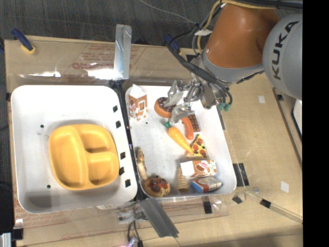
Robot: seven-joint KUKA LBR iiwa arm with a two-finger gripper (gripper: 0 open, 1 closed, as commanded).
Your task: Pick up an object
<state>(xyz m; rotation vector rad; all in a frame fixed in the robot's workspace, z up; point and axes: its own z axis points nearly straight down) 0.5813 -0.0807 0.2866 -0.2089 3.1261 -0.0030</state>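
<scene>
The likeliest target is the doughnut [161,107], a brown ring at the far end of the right bin [154,153], just left of the gripper [181,106]. Just below the gripper lie a sausage [190,126] and a carrot [179,136]; left of the doughnut stands a small carton [137,102]. Further from the gripper, toward the bin's near end, sit a pizza slice [199,146], a box [198,168], a blue pack [206,185], a cone [183,179] and a tart [156,186]. Well left of the gripper, the other bin [31,107] holds a yellow tray [82,154].

The gripper hangs low over the far end of the right bin, close to the doughnut and sausage. Whether its fingers are spread or closed cannot be told, and nothing is plainly seen between them. The step in hand looks like the reach and descent before a grasp. The next move likely calls for settling squarely over one item, clear of its neighbours, then closing and lifting.
</scene>
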